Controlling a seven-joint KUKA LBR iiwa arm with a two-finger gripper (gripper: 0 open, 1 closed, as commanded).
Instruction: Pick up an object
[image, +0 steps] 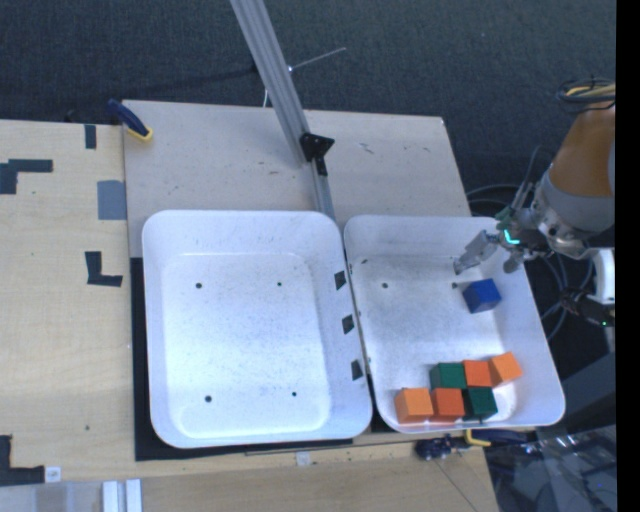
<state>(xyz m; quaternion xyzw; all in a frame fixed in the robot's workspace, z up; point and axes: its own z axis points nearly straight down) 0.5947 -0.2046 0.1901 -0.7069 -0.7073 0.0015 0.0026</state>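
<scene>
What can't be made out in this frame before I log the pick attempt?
- End effector: small and blurred above the right bin; whether it is open or shut cannot be told.
- Blue block: just below the end effector; contact cannot be judged from this slanted view.
- Orange and green blocks: packed together, so the exact count is unclear.
- Arm: cut off by the right edge.

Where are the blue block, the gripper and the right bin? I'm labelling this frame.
blue block (483, 295): camera view, its top face.
gripper (468, 262): camera view, between its fingertips.
right bin (400, 310): camera view, bare floor.
</scene>
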